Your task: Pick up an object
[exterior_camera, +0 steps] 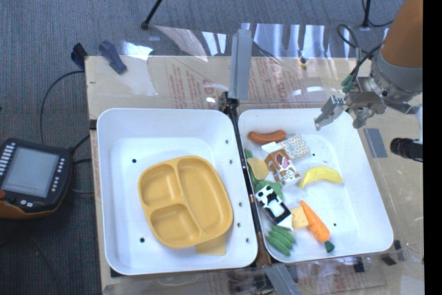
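Lying in the right bin (pixel 359 169) were many small toy foods, all packed toward its left side. A red sausage (pixel 266 137) lay near the top. Just below it sat a small checked packet (pixel 295 146) and a brown and white carton (pixel 282 166). A yellow banana (pixel 320 177) lay to the right of the carton, a little apart from the rest. Lower down stood a black and white toy cow (pixel 271 203), with green leaves just above it. An orange carrot (pixel 315 222) lay near the bottom, beside a small yellow block (pixel 299 217). Green bean pods (pixel 281 238) lay at the very bottom, near the bin's edge.

The gripper (pixel 344 111) hung above the top right part of that bin, well apart from the toys. Its two fingers were spread apart and nothing was between them. The grey arm with its orange band (pixel 407 17) came in from the right.

The left bin (pixel 117 148) held a yellow tray (pixel 185 200) with three parts. A grey screen box (pixel 31 176) sat on the floor to the far left.
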